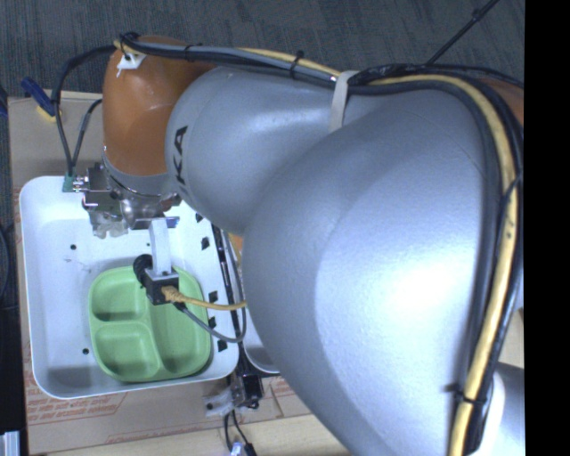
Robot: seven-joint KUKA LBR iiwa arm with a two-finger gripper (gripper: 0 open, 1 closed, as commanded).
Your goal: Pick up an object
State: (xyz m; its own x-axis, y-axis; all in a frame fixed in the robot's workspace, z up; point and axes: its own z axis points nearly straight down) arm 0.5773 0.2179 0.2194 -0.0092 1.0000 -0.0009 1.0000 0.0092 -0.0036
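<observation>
You're at the approach: gripper (109,221) above the bin's (44,240) far edge, its opening impossible to tell, nothing seen held, so next lower it onto the tray (125,347) by the near edge.

A robotics lab or test cell rather than a home: a heavy grey industrial arm (374,267) with an orange band (138,107) looms over the desk (298,417), with black and yellow cables (267,59) strapped along its casing. A shallow white bin (44,267) sits on printed cardboard (71,403) lining the desk, and dark grey carpet-like flooring (267,22) lies beyond its far edge
</observation>
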